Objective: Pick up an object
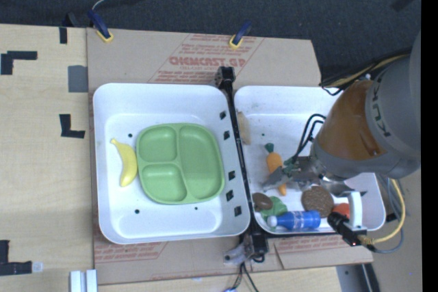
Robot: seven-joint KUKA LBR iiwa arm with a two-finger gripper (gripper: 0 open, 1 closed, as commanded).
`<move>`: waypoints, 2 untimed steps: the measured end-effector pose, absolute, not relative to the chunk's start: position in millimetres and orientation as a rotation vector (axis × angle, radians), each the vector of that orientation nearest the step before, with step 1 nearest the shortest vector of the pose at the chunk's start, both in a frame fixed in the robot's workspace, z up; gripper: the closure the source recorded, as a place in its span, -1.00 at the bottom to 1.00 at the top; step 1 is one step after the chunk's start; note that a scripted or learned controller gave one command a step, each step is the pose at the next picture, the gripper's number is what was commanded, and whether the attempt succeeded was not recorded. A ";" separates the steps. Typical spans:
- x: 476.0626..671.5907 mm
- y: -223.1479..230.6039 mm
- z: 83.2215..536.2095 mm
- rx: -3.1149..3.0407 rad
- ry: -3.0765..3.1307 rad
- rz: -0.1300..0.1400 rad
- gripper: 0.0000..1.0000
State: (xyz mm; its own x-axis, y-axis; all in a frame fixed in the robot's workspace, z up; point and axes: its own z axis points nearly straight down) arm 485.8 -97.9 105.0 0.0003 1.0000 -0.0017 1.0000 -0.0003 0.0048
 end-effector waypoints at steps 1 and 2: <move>499.8 -96.3 85.5 2.223 2.222 0.000 -1.00; 500.4 -97.1 95.5 2.220 2.219 0.000 1.00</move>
State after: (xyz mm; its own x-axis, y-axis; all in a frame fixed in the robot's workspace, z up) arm 500.4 -97.1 95.5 0.0007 1.0000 -0.0019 1.0000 -0.0007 0.0019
